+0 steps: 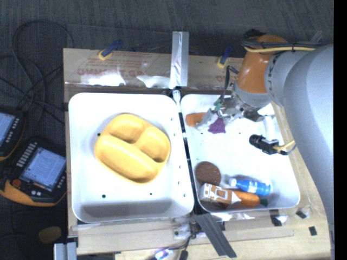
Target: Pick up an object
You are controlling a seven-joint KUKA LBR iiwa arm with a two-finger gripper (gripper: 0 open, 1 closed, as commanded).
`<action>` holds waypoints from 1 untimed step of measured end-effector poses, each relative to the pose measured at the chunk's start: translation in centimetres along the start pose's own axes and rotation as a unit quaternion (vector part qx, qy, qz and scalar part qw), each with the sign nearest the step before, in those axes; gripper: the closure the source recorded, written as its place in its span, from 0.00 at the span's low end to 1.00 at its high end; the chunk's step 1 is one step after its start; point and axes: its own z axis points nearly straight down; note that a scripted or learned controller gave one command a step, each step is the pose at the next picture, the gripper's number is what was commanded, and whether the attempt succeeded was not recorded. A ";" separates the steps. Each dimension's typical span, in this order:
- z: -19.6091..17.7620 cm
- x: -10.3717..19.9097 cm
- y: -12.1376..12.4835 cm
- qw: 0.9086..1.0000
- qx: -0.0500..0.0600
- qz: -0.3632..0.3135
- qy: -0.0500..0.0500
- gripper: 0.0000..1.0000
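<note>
From the overhead camera I see my gripper (219, 114) low in the right white bin (287, 169), finger state unclear, beside a small purple soft-looking scrap (217, 127), probably light, floppy, best pinched mid-body.

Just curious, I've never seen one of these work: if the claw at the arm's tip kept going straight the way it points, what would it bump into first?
Probably the small purple object just under the gripper, though depth is unclear.
</note>
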 end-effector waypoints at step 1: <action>-1.0 0.1 0.1 1.000 -0.001 -0.001 0.001 1.00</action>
